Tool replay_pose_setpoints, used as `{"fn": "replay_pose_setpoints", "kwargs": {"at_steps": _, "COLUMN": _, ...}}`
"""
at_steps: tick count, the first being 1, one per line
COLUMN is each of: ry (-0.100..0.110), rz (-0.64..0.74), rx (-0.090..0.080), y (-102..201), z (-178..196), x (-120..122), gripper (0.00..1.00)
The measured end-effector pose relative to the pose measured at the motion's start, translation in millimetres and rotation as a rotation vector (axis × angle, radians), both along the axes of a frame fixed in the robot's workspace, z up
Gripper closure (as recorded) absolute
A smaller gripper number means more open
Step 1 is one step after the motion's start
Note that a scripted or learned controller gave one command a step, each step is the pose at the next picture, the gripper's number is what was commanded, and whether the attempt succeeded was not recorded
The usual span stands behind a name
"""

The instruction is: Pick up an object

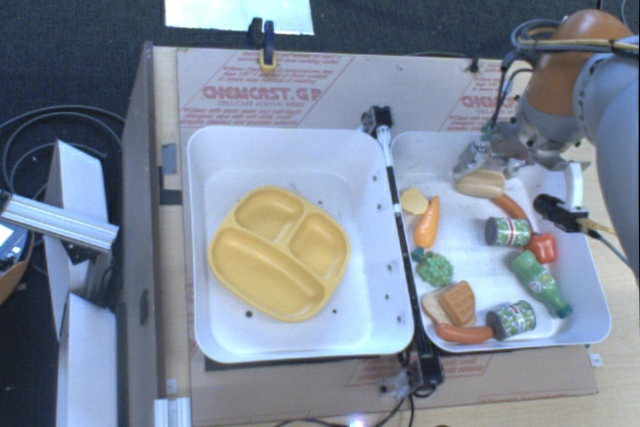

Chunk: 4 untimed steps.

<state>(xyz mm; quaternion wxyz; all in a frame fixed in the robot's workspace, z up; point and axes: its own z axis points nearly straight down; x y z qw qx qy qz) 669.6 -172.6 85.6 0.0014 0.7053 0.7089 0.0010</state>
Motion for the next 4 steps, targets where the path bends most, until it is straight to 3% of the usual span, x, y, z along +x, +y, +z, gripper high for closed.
{"fn": "replay_pose_setpoints", "kwargs": {"at_steps": 1, "ry": 0.001, "rz": 0.000, "rx": 0.000, "y": 24, "z": -1, "x": -11, "gripper": 0.00}}
{"fn": "replay_pose_setpoints", "kwargs": {"at_steps": 2, "ry": -0.003, "rz": -0.003, "rx": -0.002, "y": -8, "z": 78, "x": 0, "gripper": 0.00}}
{"fn": "replay_pose_setpoints", "kwargs": {"at_steps": 3, "ry": -0.001, "rz": -0.002, "rx": -0.001, "y": -11, "z": 10, "x": -13, "gripper": 0.00}}
{"fn": "replay_pose_setpoints", "kwargs": {"at_steps": 4, "ry": -0.005, "rz": -0.004, "rx": -0.001, "y": -6, "z": 2, "x": -46, "gripper": 0.00}}
